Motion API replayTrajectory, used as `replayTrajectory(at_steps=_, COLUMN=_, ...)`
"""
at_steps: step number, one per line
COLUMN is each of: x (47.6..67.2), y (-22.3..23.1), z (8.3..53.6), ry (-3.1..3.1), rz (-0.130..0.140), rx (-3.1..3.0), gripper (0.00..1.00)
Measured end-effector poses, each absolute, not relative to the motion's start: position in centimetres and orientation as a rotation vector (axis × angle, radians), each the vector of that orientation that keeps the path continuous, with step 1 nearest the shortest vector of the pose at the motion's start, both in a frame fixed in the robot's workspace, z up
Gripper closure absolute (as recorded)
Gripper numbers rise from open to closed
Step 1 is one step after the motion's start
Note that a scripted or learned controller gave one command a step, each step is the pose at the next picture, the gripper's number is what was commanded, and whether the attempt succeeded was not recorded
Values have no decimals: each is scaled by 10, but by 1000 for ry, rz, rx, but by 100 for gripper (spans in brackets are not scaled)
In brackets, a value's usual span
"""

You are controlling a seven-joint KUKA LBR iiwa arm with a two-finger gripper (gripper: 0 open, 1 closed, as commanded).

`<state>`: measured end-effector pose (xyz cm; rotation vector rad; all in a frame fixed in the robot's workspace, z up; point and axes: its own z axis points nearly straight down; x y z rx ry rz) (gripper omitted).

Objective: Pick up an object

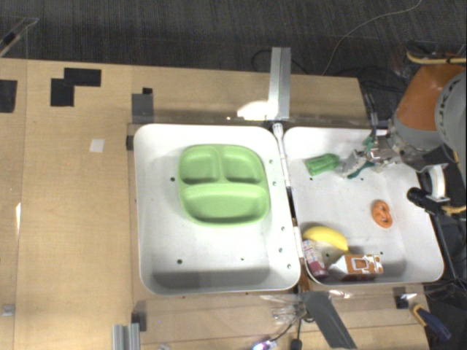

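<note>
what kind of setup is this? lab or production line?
Most likely a robotics lab bench for grasping trials, not production. Two shallow white bins sit side by side on a wooden bench, holding toy-like items: a green divided plate and a banana. Loose cables trail across the dark carpet behind.

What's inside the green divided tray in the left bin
Nothing visible lies in the green divided tray; its three compartments show bare green plastic. It rests flat in the left bin, so the bin floor beneath it is covered and cannot be seen.
</note>
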<state>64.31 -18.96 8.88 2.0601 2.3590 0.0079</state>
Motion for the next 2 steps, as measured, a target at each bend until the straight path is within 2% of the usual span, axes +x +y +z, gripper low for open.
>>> replayTrajectory(at_steps=1, x=646, y=-188, z=103, ry=2360, rz=15, rx=2051, gripper=100)
replayTrajectory(at_steps=2, x=615, y=-141, z=187, ry=2277, rz=7, rx=2156, gripper=100)
